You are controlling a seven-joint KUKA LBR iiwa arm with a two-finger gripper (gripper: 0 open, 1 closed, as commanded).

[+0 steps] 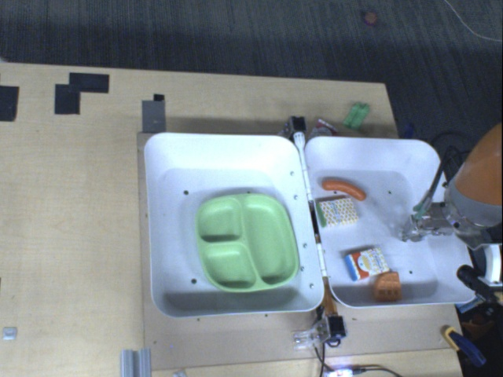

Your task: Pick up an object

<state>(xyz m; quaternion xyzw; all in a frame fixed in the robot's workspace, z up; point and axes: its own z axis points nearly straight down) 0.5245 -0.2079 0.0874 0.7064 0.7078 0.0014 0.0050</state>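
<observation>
While end effector (415, 228) hovers, carton (366, 263) lies nearby.

Two white bins: left bin (161, 210) well away from the gripper (415, 231), right bin (409, 163) under it. One green divided tray (246, 240), far across from the gripper. One orange sausage (343, 187), one patterned packet (339, 211), one blue-and-white carton (365, 263), one brown block (387, 287), all near the gripper. One green item (356, 115) beyond the bins.
</observation>
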